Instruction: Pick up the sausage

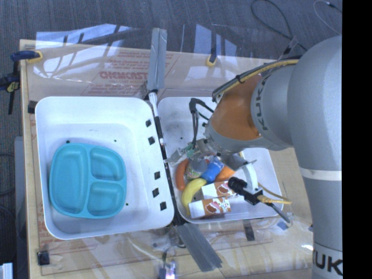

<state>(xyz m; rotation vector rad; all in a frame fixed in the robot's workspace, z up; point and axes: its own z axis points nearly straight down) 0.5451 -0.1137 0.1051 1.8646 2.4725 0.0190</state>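
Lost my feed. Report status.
Gripper low over right bin clutter. Sausage lying beside banana, not held. Arm hides much.

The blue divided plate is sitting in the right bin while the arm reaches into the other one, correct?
Not quite. The camera view shows the blue divided plate in the left bin; the arm reaches into the right bin.
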